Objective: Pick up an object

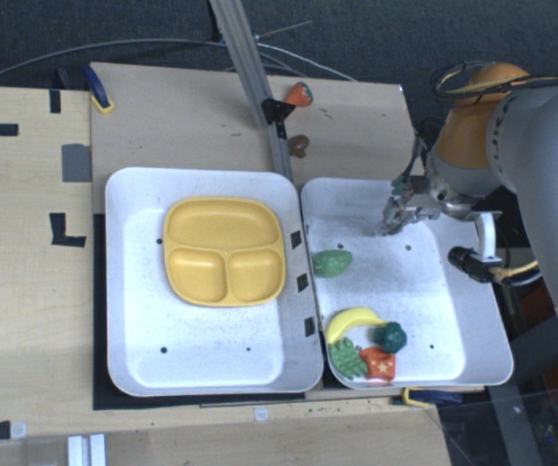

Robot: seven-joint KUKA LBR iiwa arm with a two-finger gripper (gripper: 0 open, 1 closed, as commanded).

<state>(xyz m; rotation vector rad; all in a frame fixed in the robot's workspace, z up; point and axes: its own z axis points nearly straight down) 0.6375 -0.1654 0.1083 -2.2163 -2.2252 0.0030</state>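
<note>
The gripper (396,218) hangs low over the right bin's (473,357) far side; fingers too blurred to judge; a green leaf (332,262) lies near that bin's left wall; banana (352,322), broccoli (390,337) and red toy (380,365) cluster at its near edge; a yellow plate (225,250) sits in the left bin (133,357).

We are seeing a yellow divided plate (225,250) lying in the left white bin (133,357), with a blue-handled clamp (98,89) sitting beyond that bin's far-left corner.
</note>
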